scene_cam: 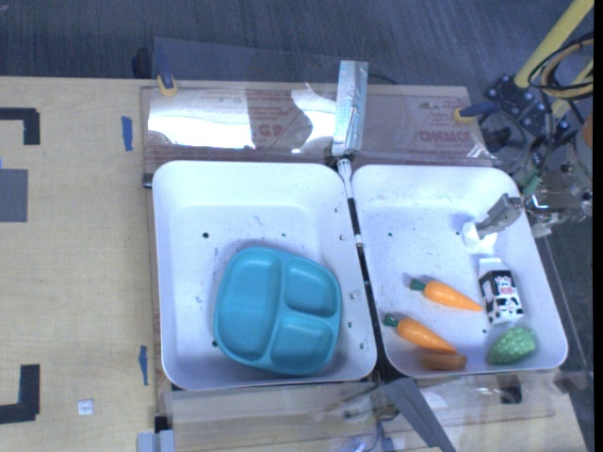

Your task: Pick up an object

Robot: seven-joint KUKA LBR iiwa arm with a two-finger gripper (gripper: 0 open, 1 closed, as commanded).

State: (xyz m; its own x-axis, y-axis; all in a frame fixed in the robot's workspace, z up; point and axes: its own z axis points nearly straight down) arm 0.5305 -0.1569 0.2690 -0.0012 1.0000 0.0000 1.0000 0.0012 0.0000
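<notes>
Your carrots (446,294) lie lengthwise left-right, tops left; your gripper (494,218) hovers far-right, its state unclear.

You could see faint red printing on the clear plastic sheet (283,116) that stood behind the two white bins, once at the left part and once at the right part (435,125), but the letters were too blurred and glared to read. The small white bottle with black patches (500,292) in the right bin carried markings, also not legible.
</notes>
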